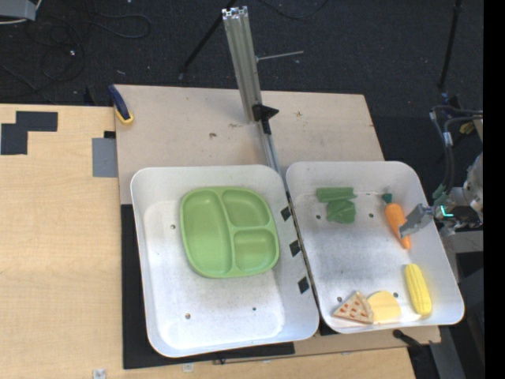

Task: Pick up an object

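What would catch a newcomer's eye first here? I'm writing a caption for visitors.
The green divided plate in the left bin stands out most. In the right bin, a toy carrot lies by the gripper at the right wall, and a corn cob lies near the front right corner.

The robot arm (465,196) enters at the far right edge of the camera view, about halfway down the frame, and little of its body can be seen. What shows is a cluster of pale grey and dark parts, with dark cables looping above them and a small green light glowing near the wrist. From this cluster a short grey piece, the gripper (413,224), reaches leftward and slightly downward, tilted at an angle. Its tip sits low, close to the level of the surface. The end of the gripper appears as a single blurred grey shape, too small to make out in any detail.
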